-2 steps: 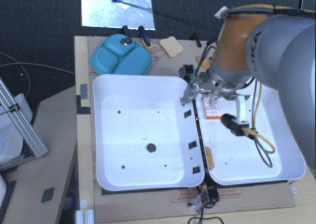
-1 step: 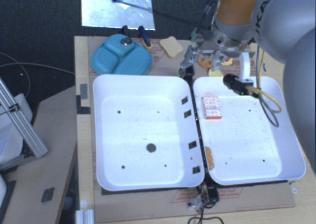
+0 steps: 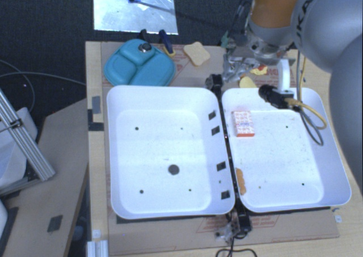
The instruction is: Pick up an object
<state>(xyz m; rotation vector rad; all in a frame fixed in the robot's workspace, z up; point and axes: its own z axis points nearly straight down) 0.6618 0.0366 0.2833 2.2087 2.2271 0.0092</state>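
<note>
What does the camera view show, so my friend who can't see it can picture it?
A big grey and orange robot arm reaches in over the top edge of the right white bin, which holds a small red and white box. The left white bin sits beside it, and a blue tray lies behind the bins.

The end effector (image 3: 237,72) hovers over the right bin's (image 3: 317,190) far edge — small box (image 3: 243,123) nearby.

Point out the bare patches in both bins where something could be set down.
Left bin: nearly all bare floor, apart from a small dark disc near the middle. Right bin: free in front and right of the red-and-white packet. Crowded along its far edge, under the gripper and black cable.
</note>
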